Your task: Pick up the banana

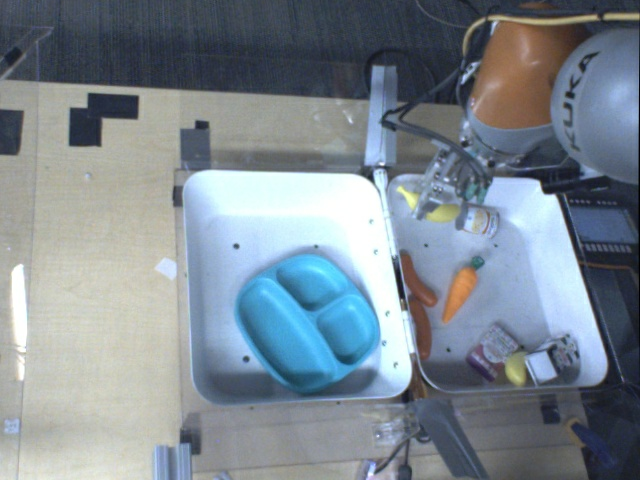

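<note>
**Hanging over the banana [410,200]: the end effector [448,196] at the right bin's [540,268] far-left corner**

At the far left, the pale tabletop [100,268] carries a few black blocky marks [100,116] near its far edge. Next comes the left bin [230,218], which holds a blue divided plate [305,320] lying aslant in its near half.

Just past the wall between the bins, two reddish sausages [420,303] lie end to end along the right bin's left side. Beyond them, in the far-left corner of that bin, lies the banana. Its yellow left end shows clear, while the rest is covered by the end effector, which sits directly over it. Whether the end effector is open or closed cannot be told from this angle, nor whether it is touching the fruit.

Just right of the end effector a small pale cylinder [480,220] lies on its side. Nearer the camera, a carrot [460,290] lies tilted in mid-bin, its green tip toward the far side. In the near-right corner a purple packet [490,353], a small yellow thing [515,370] and a grey-and-white object [555,358] are clustered close together. The grey arm [600,98] with its orange band [520,63] fills the upper right.
</note>
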Action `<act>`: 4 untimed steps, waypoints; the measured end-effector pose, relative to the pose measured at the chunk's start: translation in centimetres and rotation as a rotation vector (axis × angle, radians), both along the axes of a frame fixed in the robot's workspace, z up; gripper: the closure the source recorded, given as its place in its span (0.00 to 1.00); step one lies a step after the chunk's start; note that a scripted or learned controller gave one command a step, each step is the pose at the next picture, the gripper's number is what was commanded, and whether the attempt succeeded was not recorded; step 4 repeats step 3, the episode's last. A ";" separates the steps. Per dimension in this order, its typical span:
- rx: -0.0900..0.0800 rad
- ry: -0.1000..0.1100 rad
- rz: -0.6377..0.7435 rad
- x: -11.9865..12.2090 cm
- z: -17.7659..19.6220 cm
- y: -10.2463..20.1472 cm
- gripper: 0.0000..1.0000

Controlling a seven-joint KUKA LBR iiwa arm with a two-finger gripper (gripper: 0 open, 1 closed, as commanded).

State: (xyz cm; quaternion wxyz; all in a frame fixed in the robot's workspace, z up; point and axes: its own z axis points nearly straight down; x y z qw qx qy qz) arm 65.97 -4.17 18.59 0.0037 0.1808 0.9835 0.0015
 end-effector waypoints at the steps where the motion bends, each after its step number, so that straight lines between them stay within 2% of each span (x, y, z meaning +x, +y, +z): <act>1: -0.001 0.000 -0.078 -0.5 0.4 -3.1 1.00; 2: -0.003 -0.002 0.226 -2.9 4.3 -4.8 1.00; 3: -0.002 0.000 0.117 -2.7 5.6 -2.6 1.00; 4: -0.002 0.000 0.117 -2.7 5.6 -2.6 1.00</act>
